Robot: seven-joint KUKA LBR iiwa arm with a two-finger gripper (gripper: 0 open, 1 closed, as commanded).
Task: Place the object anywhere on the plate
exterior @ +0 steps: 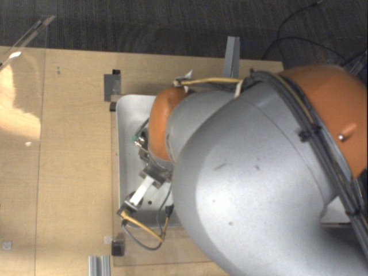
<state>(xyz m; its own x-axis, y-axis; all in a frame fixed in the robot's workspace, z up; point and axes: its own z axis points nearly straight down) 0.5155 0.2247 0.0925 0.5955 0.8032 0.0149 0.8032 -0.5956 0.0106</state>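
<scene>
- The grey arm (247,177) is closest to the camera. Its bulk covers the right and middle of my view, along with most of what lies beneath.
- Below it, the orange band (164,122) above the wrist sits over the white bin (122,154), and the gripper (150,172) reaches down towards the bin's left part.
- From this angle I cannot tell whether the gripper is apart, together or clamped on anything. The wrist blocks the working end.
- Of the bin I can make out only a bare strip of floor along the left wall and the upper left corner.
- I cannot say where the object is. It may be under the arm, in the gripper or already set down.
- The plate is in the same position, since the arm hides anywhere it could be.
- My judgement is that the arm is low in the bin, either picking or placing. I would not call the placement done, and I have nothing to confirm a grasp.
- Beyond the bin, the wooden bench (63,171) runs off to the left.
- Farthest off, dark carpet (144,10) fills the top of the view.
</scene>
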